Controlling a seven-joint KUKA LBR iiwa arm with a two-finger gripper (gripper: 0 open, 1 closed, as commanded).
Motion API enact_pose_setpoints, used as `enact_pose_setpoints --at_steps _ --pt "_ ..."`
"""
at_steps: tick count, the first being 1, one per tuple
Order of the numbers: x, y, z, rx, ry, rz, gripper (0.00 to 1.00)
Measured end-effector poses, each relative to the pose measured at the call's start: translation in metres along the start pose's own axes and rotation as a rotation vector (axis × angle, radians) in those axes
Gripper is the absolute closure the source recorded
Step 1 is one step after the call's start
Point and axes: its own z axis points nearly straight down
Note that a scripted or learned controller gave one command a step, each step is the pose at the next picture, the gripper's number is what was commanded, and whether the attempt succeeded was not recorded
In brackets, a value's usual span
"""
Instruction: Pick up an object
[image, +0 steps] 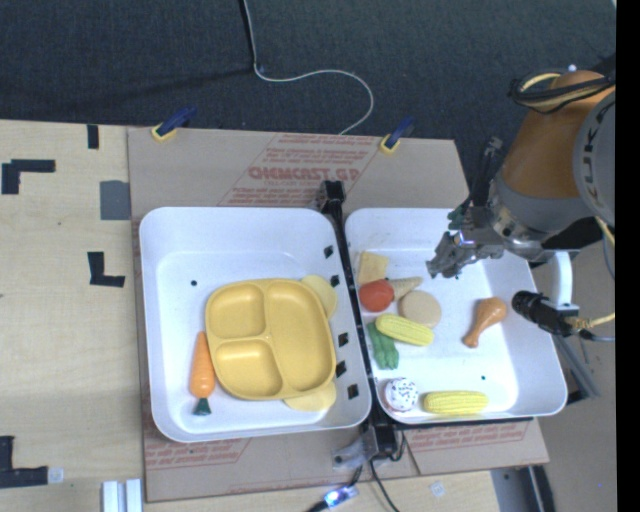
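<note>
Gripper (447, 262) above drumstick (485, 320) (tomato (377, 295) leftward)

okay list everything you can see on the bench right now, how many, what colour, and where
bins: 2, white, side by side on cardboard
divided tray: 1, yellow, left bin
carrot: 1, orange, left of tray
tomato: 1, red, right bin near divider
corn cobs: 2, yellow, right bin middle and front edge
green vegetable: 1, green, beside middle corn
drumstick: 1, tan-orange, right bin's right side
clips: 2, blue and yellow, cardboard's far edge
cable: 1, white, beyond the cardboard
gripper: 1, dark, over right bin
</note>
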Motion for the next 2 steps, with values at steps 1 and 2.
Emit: enact_pose_setpoints --at_steps 1,2 --pt "0.035 -0.024 -0.001 0.006 0.002 -0.002 1.00" --pt "0.058 -0.045 0.006 0.008 0.001 0.000 1.00"
